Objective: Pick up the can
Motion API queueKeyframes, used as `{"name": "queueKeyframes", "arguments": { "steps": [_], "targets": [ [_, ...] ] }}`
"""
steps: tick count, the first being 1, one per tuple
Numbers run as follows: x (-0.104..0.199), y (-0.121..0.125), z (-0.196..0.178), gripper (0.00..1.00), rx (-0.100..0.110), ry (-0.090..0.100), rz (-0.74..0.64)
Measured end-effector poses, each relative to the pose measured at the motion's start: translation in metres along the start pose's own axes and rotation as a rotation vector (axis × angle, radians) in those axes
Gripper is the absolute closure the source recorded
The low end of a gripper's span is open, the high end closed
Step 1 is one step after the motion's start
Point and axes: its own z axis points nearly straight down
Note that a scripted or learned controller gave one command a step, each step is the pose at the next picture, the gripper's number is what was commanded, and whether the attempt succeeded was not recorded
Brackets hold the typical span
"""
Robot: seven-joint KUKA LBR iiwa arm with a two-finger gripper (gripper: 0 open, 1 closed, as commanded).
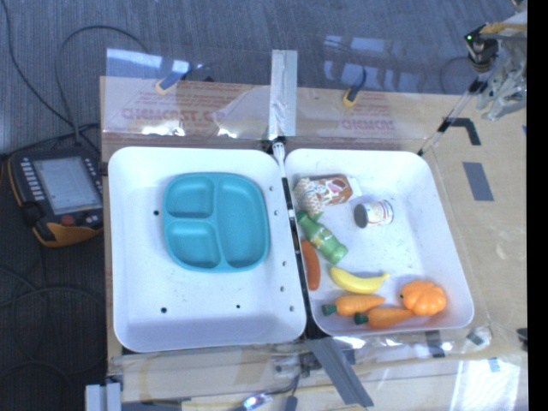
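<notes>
The can point(374, 213) is small and silver-white with a dark end. It lies on its side in the right bin point(428, 229), in the upper middle part, with its dark end facing left. It touches nothing else. A brown snack bag point(324, 193) lies just to its left.
Along the right bin's left wall lie a green bottle point(323, 238) and a red pepper point(311, 264). A banana point(360, 278), two carrots point(360, 304) and an orange pumpkin point(424, 297) crowd its front. The left bin point(137, 289) holds a blue divided plate point(214, 221).
</notes>
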Motion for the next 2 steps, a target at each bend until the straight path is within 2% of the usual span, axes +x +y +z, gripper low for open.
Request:
{"name": "queueKeyframes", "arguments": {
  "steps": [1, 2],
  "targets": [
    [0.0084, -0.0016, -0.0286, 1.0, 0.0, 0.0, 0.028],
    [0.0083, -0.0015, -0.0284, 0.0, 0.0, 0.0, 0.029]
  ]
}}
